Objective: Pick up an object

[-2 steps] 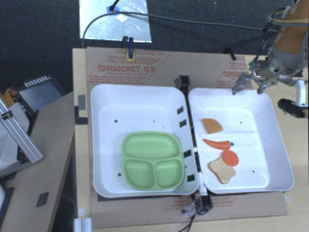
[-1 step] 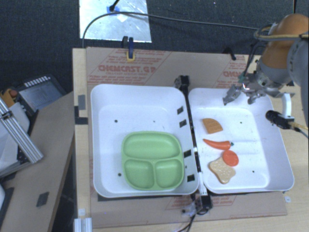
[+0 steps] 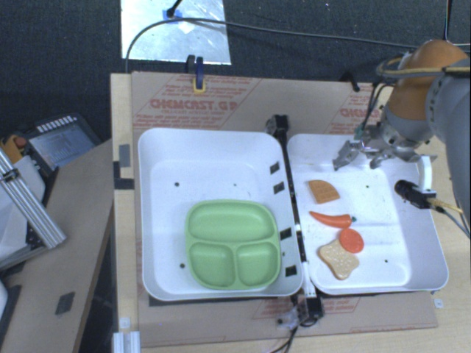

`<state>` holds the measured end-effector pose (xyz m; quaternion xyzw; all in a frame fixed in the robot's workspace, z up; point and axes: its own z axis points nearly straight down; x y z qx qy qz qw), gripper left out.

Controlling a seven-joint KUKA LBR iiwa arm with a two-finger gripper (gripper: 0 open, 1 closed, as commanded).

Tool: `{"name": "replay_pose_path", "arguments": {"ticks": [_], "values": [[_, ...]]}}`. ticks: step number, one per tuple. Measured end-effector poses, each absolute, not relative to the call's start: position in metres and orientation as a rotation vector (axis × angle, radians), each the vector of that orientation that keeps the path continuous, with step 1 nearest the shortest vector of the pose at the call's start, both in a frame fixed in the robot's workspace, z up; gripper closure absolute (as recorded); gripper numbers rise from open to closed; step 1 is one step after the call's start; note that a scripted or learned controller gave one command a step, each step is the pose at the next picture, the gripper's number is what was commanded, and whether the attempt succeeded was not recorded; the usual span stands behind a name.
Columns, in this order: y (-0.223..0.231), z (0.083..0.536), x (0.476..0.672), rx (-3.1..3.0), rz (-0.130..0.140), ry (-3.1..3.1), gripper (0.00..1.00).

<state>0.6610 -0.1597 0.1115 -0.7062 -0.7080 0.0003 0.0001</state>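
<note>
The right bin (image 3: 412, 271) holds a tan wedge-shaped piece (image 3: 322, 191), a red chili pepper (image 3: 331, 218), a round red-orange slice (image 3: 352, 240) and a piece of toast (image 3: 338, 260), all in its left half. My gripper (image 3: 360, 158) hangs over the far end of this bin, behind the tan wedge and apart from it. Its fingers (image 3: 344, 157) are spread open with nothing between them.
A green divided plate (image 3: 234, 243) lies in the near half of the left bin (image 3: 162, 160). A black divider (image 3: 288, 197) runs between the two bins. The arm comes in from the right over the right bin's far corner.
</note>
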Motion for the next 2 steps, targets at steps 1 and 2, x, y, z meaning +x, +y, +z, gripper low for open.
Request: {"name": "replay_pose_path", "arguments": {"ticks": [1,2], "values": [[-0.159,0.084,0.662,-2.217,-0.001,-2.228,0.00],[-0.159,0.097,0.663,-2.218,-0.005,-2.233,1.00]]}}
